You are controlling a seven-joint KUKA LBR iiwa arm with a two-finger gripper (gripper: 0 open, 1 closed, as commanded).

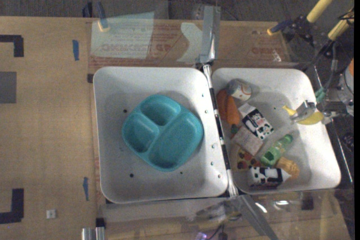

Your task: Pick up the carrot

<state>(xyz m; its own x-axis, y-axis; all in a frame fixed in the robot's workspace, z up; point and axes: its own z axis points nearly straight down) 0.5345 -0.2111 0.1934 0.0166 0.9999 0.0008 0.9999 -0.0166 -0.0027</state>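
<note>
- Hand sits at the right side of the right-hand shallow white bin, near that bin's right wall, low over the floor of the bin; whether it is open or closed I cannot tell, the view is too blurred there.
- Yellow banana-shaped toy lies right at the hand, touching or just beside it; cannot tell whether it is gripped.
- Carrot, an orange tapered toy, lies against the left wall of the right-hand bin, toward the bin's far-left corner, well apart from the hand.
- Around the carrot: a grey-and-tan rounded object just beyond it toward the far edge; a small black-and-white carton touching or just beside it on the right; a tan box nearer the front.
- Further front: a green plastic bottle, a second black-and-white carton near the bin's front edge.
- Left-hand white bin holds a teal divided plate in its middle.
- Step in hand, as I judge it: approach not yet made; carrot untouched, hand on the wrong side of the bin.
- Next move calls for crossing the bin leftward over the clutter, then coming down on the carrot with the hand set across its narrow width; the bin wall and the carton crowd both sides, so little room for error.
</note>
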